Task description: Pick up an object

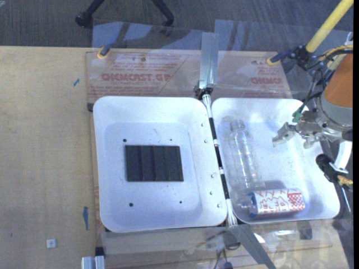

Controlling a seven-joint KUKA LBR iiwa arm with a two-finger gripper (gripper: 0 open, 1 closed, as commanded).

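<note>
A: Camera view first. Two white bins sit side by side on the table [45, 150]. The left bin [112, 116] holds a dark ribbed slab [153, 163] lying flat in its middle. The right bin [320, 203] holds a clear plastic bottle [244, 153] lying lengthwise from far to near, and a red-and-white can [276, 202] on its side along the near wall, just beside the bottle's near end.

B: And the arm?

A: It reaches in from the right, the orange band [342, 88] over the far right corner of that bin. The end effector [297, 133] hangs over the right part of the right bin, to the right of the bottle and farther back than the can. How high it stands off the floor I can't judge.

B: Is it carrying anything?

A: Nothing that I can see, but whether it is wide or narrow I cannot tell.

B: So which step is this?

A: I'd judge the approach: nothing is lifted yet. The bottle is the nearest candidate. The next move calls for shifting left over its body, then descending. It's round, so it may roll.
</note>
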